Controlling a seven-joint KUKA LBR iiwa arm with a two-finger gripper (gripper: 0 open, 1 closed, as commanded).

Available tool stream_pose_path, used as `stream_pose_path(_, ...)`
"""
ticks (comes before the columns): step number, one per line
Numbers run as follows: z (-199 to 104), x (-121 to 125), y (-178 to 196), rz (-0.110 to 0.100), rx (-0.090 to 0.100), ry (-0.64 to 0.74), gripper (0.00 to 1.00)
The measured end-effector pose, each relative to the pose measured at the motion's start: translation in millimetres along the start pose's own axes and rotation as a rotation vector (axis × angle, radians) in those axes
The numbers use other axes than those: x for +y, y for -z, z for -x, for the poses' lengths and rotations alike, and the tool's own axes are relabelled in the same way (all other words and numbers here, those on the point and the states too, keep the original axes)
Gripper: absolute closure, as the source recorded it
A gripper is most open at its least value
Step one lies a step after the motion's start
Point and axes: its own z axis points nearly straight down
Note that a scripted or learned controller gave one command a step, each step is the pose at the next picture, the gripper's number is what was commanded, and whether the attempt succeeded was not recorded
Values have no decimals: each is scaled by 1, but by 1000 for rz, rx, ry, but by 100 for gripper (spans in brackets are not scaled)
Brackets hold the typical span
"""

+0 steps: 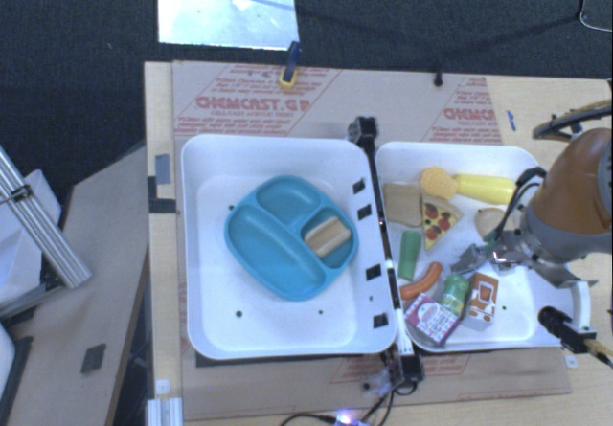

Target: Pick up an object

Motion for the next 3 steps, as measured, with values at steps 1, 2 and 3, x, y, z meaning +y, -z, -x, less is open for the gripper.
stream_pose_path(1,0,1,11,3,-1,-1,100)
stream_pose_path(2,-8,8,62,7,-3,4,100)
stream_pose_path(3,-13,19,112,8,-3,5,100)
